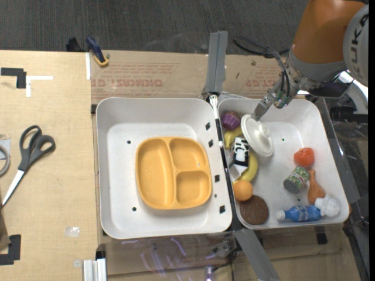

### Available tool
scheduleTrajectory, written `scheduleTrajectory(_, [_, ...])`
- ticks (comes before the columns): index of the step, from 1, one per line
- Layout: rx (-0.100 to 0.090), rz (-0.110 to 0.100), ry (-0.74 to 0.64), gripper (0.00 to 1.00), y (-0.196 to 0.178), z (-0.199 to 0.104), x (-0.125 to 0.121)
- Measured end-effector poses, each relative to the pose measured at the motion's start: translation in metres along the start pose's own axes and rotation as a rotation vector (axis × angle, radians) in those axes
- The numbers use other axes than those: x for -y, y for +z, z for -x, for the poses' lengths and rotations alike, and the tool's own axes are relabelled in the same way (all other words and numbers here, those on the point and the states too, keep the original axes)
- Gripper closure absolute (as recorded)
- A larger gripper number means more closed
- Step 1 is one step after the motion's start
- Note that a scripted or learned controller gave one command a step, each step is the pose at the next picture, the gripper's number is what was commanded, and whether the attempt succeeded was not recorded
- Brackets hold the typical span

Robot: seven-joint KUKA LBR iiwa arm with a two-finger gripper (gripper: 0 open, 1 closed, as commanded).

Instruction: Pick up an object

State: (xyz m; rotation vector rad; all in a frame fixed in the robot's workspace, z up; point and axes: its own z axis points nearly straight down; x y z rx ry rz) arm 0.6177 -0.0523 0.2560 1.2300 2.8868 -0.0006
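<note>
Scissors [29,151] lay on the bench [47,215] at nine o'clock. The left bin [111,174] held a yellow divided plate [174,172]. In the right bin [304,113], a banana [251,168], orange [242,190] and brown cookie [255,210] sat along its left side, a blue bottle [300,214] at five o'clock. The gripper [258,111], at one o'clock, touched a white lid [258,136]; whether it was gripping, I cannot tell.

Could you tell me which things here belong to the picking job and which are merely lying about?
Job: pincer; white lid, banana, orange, brown disc, blue bottle, tomato, all in the right bin.

Lying about: scissors, blue clip; yellow tray in the left bin.
</note>
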Motion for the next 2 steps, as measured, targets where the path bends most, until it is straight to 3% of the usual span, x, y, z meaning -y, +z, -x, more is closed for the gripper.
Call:
scheduleTrajectory(1, [0.0, -0.001, 0.052, 1.0, -0.049, 0.027, -0.024])
scheduleTrajectory(2, [-0.002, -0.002, 0.015, 1.0, -0.017, 0.004, -0.048])
